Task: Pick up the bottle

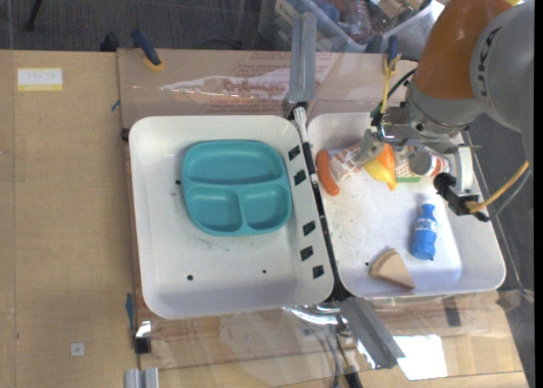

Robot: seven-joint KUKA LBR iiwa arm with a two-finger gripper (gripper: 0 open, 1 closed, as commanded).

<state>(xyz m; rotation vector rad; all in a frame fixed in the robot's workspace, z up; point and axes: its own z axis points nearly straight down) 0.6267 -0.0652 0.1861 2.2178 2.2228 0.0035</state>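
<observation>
Wedge (391, 269) nearest; blue bottle (424, 231) looks light, rigid, slick, so grab mid-body. Gripper (383, 150) state: can't tell.

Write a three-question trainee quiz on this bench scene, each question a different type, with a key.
1. True or false: the blue bottle lies in the same bin as the teal divided plate.
2. Multiple choice: which object lies closest to the blue bottle? A) the orange carrot-like piece B) the tan wedge C) the teal divided plate
3. Fill in the blank: the claw is over the far part of the ______ bin, as the camera sees it, near a yellow object.

Key: 1. False, the bottle is in the right bin and the plate is in the left bin. 2. B. 3. right.
</observation>
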